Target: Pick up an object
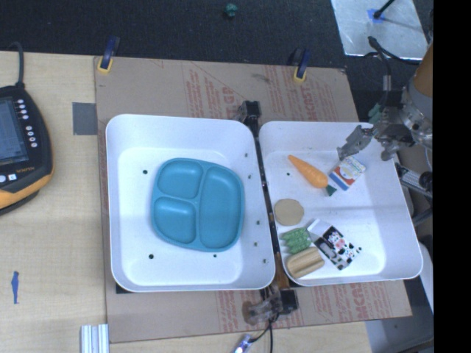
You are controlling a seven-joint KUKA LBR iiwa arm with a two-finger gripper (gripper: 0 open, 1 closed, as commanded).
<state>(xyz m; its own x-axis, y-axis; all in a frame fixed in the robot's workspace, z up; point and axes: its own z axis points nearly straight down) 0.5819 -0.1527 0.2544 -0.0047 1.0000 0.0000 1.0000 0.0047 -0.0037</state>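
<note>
Carton just below open fingers, beside carrot

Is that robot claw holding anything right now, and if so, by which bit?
Nothing is held. The gripper hangs above the right bin with nothing between its fingers; the small carton lies just below it, beside the carrot.
</note>
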